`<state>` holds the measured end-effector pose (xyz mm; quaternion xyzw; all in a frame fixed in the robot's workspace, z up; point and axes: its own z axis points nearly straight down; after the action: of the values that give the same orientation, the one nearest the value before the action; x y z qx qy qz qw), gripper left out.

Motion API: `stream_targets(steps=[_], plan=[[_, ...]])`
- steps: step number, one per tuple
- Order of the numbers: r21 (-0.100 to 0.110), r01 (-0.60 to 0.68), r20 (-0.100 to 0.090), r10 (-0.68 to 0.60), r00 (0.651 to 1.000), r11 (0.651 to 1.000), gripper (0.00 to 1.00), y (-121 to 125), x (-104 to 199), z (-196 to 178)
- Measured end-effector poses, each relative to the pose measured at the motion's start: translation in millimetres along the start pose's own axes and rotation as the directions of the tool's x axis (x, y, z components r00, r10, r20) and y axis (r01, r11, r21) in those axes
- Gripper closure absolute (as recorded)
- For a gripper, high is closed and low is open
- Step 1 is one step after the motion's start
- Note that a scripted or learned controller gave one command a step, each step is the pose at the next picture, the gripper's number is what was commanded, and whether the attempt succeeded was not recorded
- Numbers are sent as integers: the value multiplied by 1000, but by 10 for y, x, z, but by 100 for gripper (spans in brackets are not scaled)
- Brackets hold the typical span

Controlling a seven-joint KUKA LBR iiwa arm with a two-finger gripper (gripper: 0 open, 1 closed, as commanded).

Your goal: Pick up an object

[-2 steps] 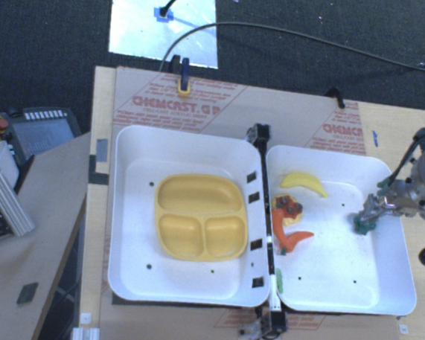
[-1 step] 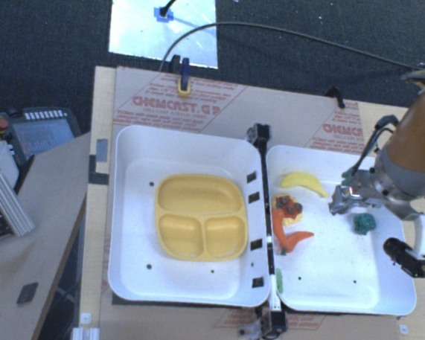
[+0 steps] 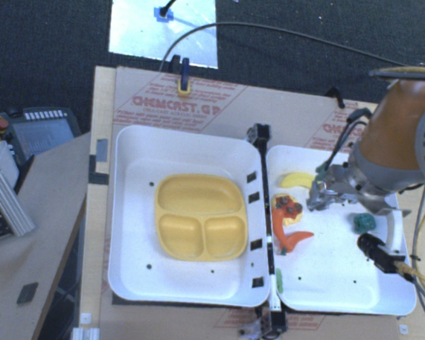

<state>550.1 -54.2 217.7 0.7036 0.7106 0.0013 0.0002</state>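
Two bins, arm over the right one

Two white bins sit side by side on my bench, and I work through them from the near edge outward. Nearest in the right bin (image 3: pixel 335 293) is bare white floor. A little farther in, a black part (image 3: pixel 375 250) mounted on the arm hangs over the bin's right side. Left of that, close to the divider (image 3: pixel 264 215), lies an orange pepper (image 3: pixel 287 236), its tip pointing right. Touching its far end is a small red and dark toy (image 3: pixel 287 206). To the right, a teal block (image 3: pixel 364 222) rests just beside the arm's white bracket.

In the left bin (image 3: pixel 129 217) I see a yellow tray (image 3: pixel 199 215) with three compartments, one long on the far side and two smaller on the near side.

Farther again in the right bin, the gripper (image 3: pixel 321 195) hangs low above the floor, between the red toy and the teal block, with nothing visibly between its fingers; I cannot tell whether they are apart or together. Just beyond and left of it lies a banana (image 3: pixel 297 180). The arm (image 3: pixel 407 128), with its orange band, comes in from the right above all this.

Beyond the bins, a yellow clamp (image 3: pixel 184 80) grips the board's far edge.
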Motion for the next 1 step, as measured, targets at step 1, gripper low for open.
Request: stream_targets(steps=[1], plan=[[-3, 0, 0, 0, 1000, 1000, 100, 211, 493, -97]])
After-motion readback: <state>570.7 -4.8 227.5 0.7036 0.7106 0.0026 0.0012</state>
